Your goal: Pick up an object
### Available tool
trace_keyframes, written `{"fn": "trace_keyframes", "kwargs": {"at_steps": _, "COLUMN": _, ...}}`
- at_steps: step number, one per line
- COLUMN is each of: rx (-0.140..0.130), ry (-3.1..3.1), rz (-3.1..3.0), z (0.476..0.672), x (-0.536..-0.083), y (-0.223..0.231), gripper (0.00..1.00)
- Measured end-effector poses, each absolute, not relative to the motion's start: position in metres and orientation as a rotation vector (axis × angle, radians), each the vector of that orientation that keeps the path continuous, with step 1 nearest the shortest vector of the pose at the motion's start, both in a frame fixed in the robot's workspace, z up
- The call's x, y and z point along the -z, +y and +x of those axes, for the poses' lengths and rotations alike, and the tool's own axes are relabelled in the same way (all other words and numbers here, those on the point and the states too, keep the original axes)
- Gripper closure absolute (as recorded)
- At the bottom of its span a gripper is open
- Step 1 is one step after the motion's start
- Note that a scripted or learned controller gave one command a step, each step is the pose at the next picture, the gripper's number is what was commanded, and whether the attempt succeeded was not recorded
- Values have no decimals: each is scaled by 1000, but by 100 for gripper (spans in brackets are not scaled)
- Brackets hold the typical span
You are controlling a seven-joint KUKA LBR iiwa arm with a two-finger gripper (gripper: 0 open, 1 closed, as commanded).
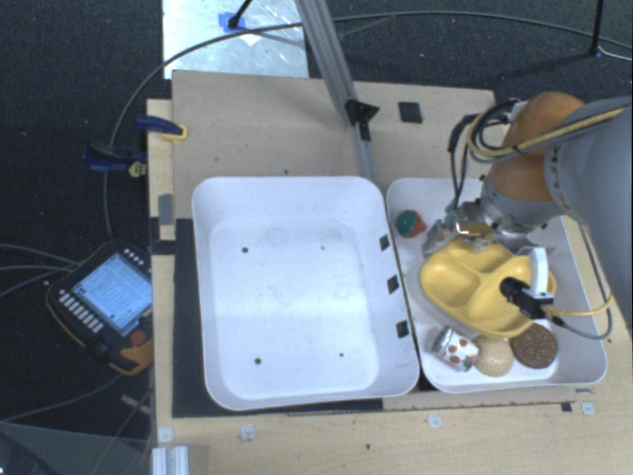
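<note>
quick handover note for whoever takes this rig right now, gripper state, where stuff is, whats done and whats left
Gripper: down in the right bin, at the upper edge of the yellow dish; nothing visibly held.
Things, all in the right bin: yellow dish in the middle, small green ball at the upper left, patterned cup, beige ball and brown round disc along the near side.
Done: nothing lifted yet.
Left: grasp one object and raise it; the yellow dish is nearest the gripper.
</note>
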State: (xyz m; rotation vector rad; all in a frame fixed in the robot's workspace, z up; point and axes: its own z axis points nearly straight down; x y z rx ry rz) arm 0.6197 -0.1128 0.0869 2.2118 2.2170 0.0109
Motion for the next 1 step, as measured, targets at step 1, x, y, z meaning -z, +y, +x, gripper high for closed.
{"fn": "trace_keyframes", "kwargs": {"at_steps": 1, "rx": -17, "ry": 2220, "rz": 2214, "z": 621, "x": -100, "y": -111, "gripper": 100}}
